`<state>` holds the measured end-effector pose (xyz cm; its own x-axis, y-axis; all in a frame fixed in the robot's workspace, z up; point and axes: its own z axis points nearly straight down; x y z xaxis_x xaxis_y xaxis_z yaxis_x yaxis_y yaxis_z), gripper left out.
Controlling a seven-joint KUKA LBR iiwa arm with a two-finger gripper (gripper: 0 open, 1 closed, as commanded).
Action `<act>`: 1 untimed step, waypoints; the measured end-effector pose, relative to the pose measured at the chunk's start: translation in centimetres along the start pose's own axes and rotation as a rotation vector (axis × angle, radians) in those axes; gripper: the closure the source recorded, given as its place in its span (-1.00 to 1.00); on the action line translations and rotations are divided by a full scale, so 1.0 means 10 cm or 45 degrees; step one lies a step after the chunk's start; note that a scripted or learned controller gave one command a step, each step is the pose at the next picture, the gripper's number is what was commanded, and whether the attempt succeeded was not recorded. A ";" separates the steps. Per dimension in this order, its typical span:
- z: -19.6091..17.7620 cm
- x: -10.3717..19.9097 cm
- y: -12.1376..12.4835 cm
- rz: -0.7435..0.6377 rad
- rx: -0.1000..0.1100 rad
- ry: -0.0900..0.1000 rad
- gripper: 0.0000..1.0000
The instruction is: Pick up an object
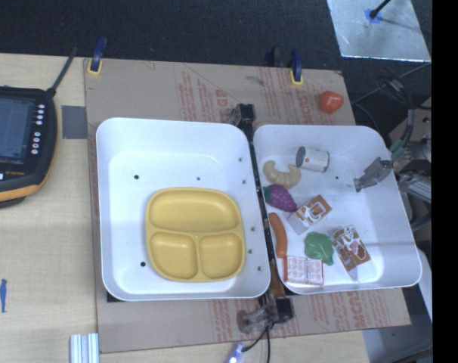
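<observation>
My gripper (369,177) reaches in from the right and hangs over the right part of the right bin (380,203), apart from the objects. In that bin lie a small white can (314,158), a tan croissant-like piece (282,175), a purple eggplant (281,198), an orange carrot (278,235), a small carton (311,212), a green leafy piece (319,246), a red-brown carton (351,248) and a flat white packet (304,270). The can is the nearest object, to the gripper's left. Nothing shows held by the gripper.
The left bin (123,165) holds a yellow divided plate (195,233). A red tomato (331,101) sits on the cardboard behind the right bin. A handheld control pad (13,146) lies at the far left. Blue clamps (295,65) hold the cardboard's back edge.
</observation>
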<state>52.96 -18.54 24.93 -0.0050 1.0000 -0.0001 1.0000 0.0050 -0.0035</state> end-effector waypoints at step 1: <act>0.68 0.58 0.03 -0.003 0.002 0.000 -1.00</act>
<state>53.19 -12.71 18.10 -0.0071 1.0000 -0.0001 1.0000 0.0071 -0.0052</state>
